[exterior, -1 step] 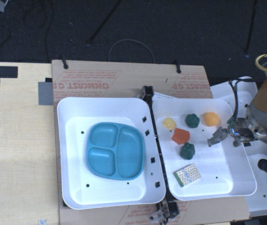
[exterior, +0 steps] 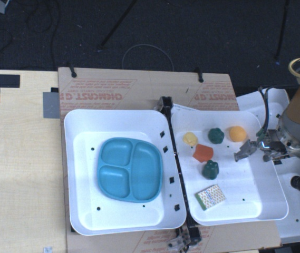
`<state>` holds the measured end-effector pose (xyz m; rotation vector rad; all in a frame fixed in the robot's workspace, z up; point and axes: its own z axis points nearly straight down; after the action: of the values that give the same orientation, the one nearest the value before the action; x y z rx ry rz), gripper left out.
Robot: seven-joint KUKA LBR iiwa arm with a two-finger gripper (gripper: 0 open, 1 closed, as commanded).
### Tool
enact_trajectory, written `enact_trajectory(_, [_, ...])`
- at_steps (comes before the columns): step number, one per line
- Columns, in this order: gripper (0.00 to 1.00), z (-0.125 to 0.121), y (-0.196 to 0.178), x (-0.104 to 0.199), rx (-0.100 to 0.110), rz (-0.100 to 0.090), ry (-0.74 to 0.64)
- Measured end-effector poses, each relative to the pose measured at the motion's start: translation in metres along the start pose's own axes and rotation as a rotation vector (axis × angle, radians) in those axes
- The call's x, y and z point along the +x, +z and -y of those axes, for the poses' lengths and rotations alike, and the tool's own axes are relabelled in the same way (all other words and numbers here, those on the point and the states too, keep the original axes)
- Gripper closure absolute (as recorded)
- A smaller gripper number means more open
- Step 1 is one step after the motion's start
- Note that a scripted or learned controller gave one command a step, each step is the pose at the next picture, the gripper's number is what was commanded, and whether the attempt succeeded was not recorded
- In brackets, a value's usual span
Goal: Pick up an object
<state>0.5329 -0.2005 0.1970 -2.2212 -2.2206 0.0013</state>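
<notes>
Patterned card [exterior: 210, 196] lies at right bin [exterior: 273, 207] front. Gripper [exterior: 255, 149] hovers over bin's right side; grip state cannot tell, nothing visibly held. Nearest target: orange ball [exterior: 237, 134], just up-left of gripper. Green pieces [exterior: 210, 169] farther left.

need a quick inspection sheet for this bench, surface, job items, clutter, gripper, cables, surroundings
surface: two shallow white bins, left bin and right bin, side by side on a printed cardboard sheet.
job's things: right bin holds a yellow lump, two dark green lumps, an orange ball, a red block and a speckled flat pad.
clutter: blue divided plate in left bin.
grippers: two-finger gripper over right bin's right side, near the orange ball, holding nothing seen.
cables: black cable by the arm; thin leads on the floor.
surroundings: pale wooden benchtop, dark floor.
</notes>
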Motion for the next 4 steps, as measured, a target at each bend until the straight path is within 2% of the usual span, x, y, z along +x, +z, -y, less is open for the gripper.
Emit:
enact_trajectory(1, [0.00,-0.007,0.060,0.002,0.007,-0.003,0.000])
enact_trajectory(2, [0.00,-0.007,0.111,0.003,0.001,-0.001,0.001])
enact_trajectory(3, [1.00,-0.008,0.098,0.001,-0.001,0.000,0.003])
enact_trajectory(4, [1.00,-0.013,0.036,-0.003,-0.004,0.001,-0.001])
